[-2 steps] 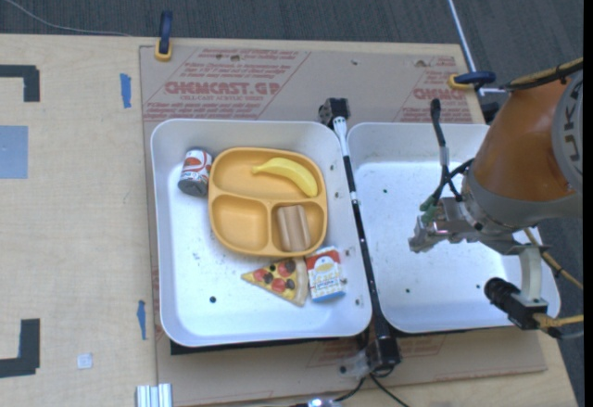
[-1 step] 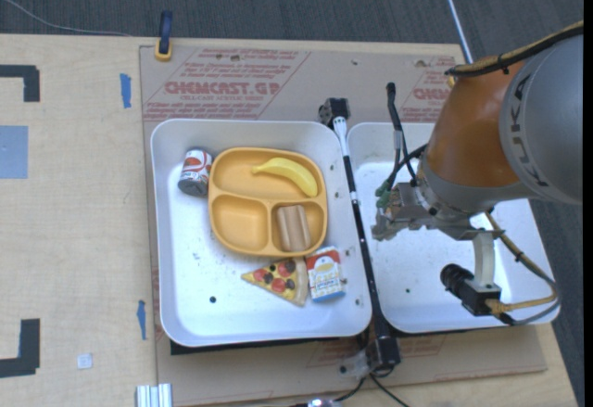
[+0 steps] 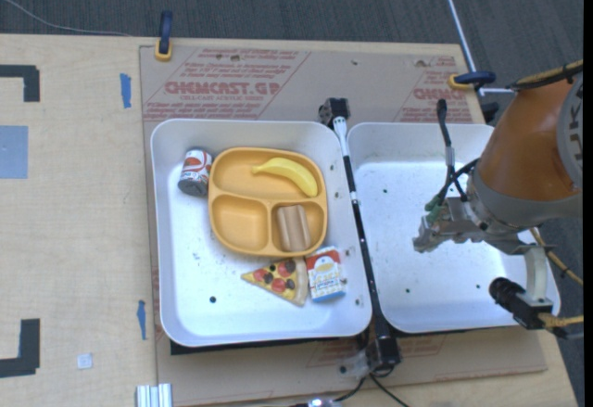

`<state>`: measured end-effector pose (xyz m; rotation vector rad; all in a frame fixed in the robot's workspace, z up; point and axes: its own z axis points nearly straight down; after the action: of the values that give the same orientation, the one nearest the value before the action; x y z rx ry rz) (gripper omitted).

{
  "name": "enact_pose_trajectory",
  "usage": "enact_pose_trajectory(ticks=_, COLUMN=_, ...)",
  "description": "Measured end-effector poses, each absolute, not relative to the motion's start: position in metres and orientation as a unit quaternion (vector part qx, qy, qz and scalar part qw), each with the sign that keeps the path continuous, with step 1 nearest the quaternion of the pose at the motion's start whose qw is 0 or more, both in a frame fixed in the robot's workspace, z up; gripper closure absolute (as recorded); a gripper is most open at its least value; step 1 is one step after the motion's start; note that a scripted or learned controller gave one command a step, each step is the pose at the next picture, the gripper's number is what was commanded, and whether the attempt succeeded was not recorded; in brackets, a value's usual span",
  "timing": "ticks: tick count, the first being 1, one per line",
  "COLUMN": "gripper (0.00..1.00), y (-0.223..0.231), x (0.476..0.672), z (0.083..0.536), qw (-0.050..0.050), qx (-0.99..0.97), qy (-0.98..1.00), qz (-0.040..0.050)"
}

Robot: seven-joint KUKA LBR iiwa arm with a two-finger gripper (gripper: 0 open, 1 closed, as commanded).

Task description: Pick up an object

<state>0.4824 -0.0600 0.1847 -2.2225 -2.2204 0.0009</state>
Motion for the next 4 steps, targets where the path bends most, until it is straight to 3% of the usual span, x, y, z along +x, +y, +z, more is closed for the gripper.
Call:
enact_pose_trajectory(ticks=1, gripper=1.00, y=0.002, x=0.480, z=0.185, qw=0.001, qx=-0.707, qy=-0.708, qz=-0.0005)
enact_pose_trajectory(ticks=2, gripper=1.00, y=-0.059, x=0.480, z=0.185, qw=-0.001, qx=-0.707, qy=-0.707, qz=0.0001)
enact_pose_trajectory(ticks=3, gripper=1.00, y=0.003, x=0.480, z=0.185, qw=0.000, qx=-0.707, qy=-0.707, qz=-0.0008)
enact_pose_trajectory(ticks=4, gripper=1.00, y=-0.069, x=0.479, z=0.185, qw=-0.001, qx=-0.707, qy=-0.707, qz=0.0000)
